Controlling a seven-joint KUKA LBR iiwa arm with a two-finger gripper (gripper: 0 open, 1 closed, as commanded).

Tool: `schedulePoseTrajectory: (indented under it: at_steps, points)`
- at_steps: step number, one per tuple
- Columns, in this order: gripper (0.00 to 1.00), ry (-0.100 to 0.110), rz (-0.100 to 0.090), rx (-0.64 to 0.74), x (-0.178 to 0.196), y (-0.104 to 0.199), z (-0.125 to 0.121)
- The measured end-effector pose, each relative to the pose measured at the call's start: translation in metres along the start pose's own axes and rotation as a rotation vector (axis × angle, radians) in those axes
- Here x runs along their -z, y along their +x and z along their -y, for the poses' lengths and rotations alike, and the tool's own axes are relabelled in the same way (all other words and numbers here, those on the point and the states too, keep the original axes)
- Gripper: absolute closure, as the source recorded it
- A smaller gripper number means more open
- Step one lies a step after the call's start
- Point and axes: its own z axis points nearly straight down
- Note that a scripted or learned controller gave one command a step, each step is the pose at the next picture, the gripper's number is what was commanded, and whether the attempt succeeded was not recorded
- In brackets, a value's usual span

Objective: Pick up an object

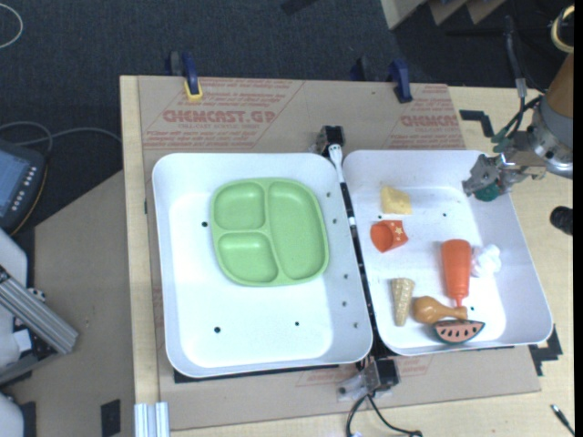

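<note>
1. While the pincer (483,186) hangs over the right bin's (528,271) far right edge, I cannot tell its state.
2. Orange carrot (456,267), red cup (390,235) and cheese wedge (394,199) lie in that bin.
3. Left bin (182,289) holds a green divided plate (271,231).

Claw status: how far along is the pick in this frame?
Nothing looks picked. The claw hangs over the right bin's upper right edge, with nothing visibly in it. The cheese wedge, red cup, orange carrot, cone, drumstick and watermelon slice all lie in that bin. Left: descend, grasp, lift.
</note>
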Motion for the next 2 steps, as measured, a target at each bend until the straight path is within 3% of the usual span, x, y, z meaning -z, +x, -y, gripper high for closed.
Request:
schedulePoseTrajectory:
  at_steps: [1, 2]
  points:
    - [1.0, 0.006, -0.002, 0.0, 0.001, 0.0, -0.001]
    - [1.0, 0.013, -0.005, 0.001, -0.006, 0.039, 0.027]
